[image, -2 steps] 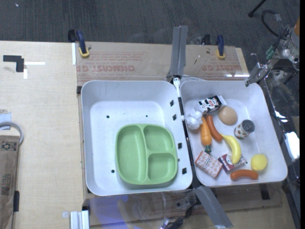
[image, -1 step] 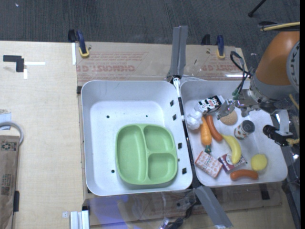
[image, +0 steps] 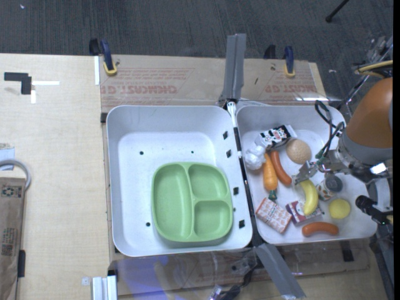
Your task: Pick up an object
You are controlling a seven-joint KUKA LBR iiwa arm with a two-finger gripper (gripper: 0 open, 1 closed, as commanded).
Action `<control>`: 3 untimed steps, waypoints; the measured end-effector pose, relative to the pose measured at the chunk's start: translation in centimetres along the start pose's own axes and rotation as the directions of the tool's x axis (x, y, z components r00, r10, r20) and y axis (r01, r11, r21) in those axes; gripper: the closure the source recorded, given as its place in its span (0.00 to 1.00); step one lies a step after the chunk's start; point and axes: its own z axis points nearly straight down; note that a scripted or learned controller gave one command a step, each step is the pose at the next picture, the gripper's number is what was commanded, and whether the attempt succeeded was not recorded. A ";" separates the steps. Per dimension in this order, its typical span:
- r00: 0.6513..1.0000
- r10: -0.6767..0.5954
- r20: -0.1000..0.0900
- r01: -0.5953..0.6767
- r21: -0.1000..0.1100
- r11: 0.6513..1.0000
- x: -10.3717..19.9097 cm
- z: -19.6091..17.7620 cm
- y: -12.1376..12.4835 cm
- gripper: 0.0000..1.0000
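Observation:
The right bin [image: 350, 233] holds several toy foods. Among them are a yellow banana [image: 307, 196], an orange carrot [image: 269, 174], a red-orange sausage [image: 281, 167] and a tan round roll [image: 299, 150]. A lemon [image: 339, 209] and a second sausage [image: 320, 229] lie near the front. My gripper [image: 317, 167] hangs low over the right part of this bin, just above the banana's upper end and right of the roll. The arm's orange band [image: 375, 114] is above it. Nothing is visibly held.
The left bin [image: 125, 167] holds a green divided plate [image: 190, 202]. In the right bin there are also a black-and-white carton [image: 275, 135], a white crumpled item [image: 254, 157], a red box [image: 273, 214] and a small can [image: 325, 190]. A grey divider post [image: 234, 67] stands between the bins.

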 end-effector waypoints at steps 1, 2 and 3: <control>0.998 0.064 -0.002 -0.064 -0.001 0.998 -1.9 -0.1 -2.4 0.00; 0.998 0.068 -0.004 -0.068 0.002 0.998 -1.9 -0.8 -2.4 1.00; 0.996 0.088 0.002 -0.088 -0.001 0.996 1.6 -11.2 1.0 1.00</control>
